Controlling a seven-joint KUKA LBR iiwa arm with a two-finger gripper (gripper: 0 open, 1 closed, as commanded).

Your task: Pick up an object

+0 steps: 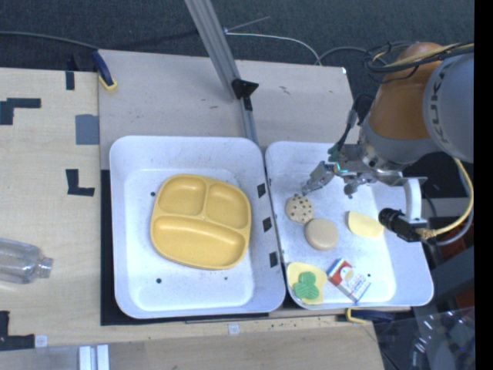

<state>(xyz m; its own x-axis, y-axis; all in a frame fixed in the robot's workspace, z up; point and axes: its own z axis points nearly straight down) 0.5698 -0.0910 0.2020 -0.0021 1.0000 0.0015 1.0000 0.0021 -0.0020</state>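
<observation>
The gripper (pixel 333 179) hangs over the upper part of the right bin (pixel 408 284), its two fingers spread wide apart with nothing between them. One finger (pixel 316 180) slants down toward the left, and the other points down to the right.

Just below the left finger lies a speckled cookie (pixel 299 207), close to the fingertip but apart from it. Below the cookie and below the gripper sits a round tan bun (pixel 321 233), just beside the cookie. To the right of the bun, below and right of the gripper, is a yellow wedge (pixel 363 224), near the bin's right wall. Further below the gripper, at the bin's lower edge, are a small yellow plate with a green piece on it (pixel 306 284) and, just beside it to the right, a small red and white packet (pixel 348 279). That makes five loose things in this bin, one of each kind. None of them lies directly between the open fingers.

Well to the left of the gripper, the left bin (pixel 127 206) carries one yellow divided tray (pixel 202 221). A grey metal pole (pixel 214 37) slants in from above, to the upper left of the gripper. Far to the left, on the surface (pixel 46 153), lies one clear plastic bottle (pixel 21 261).
</observation>
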